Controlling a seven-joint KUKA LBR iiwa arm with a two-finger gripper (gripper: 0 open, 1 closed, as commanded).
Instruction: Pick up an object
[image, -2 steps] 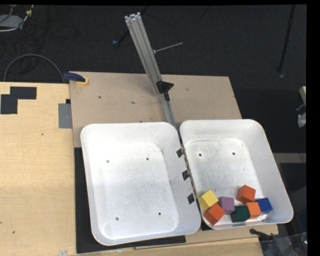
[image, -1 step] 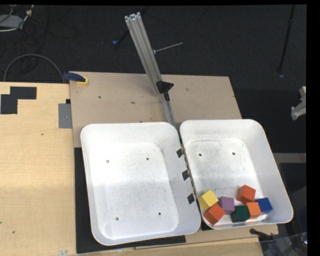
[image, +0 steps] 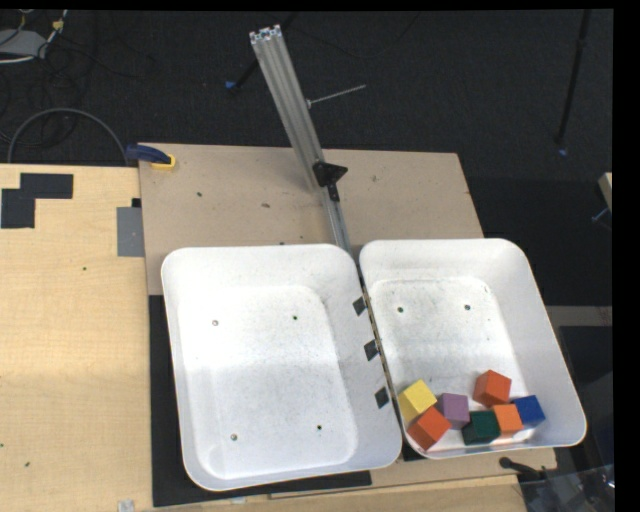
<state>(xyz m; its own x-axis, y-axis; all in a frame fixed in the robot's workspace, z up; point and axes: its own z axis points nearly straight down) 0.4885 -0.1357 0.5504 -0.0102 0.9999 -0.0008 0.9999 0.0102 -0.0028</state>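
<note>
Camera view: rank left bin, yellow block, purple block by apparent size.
1. left bin, by far the largest.
2. yellow block.
3. purple block, looks slightly smaller than the yellow one, but neighbours partly hide it, so that order is unsure.

A tan wooden counter (image: 410, 195) fills the middle of the frame. Two shallow white bins sit directly on it, side by side and touching: the left bin (image: 190, 300) at lower centre, the right bin (image: 520, 290) at lower right. A blue-and-yellow clamp (image: 150, 155) grips the counter's upper left corner.
</note>
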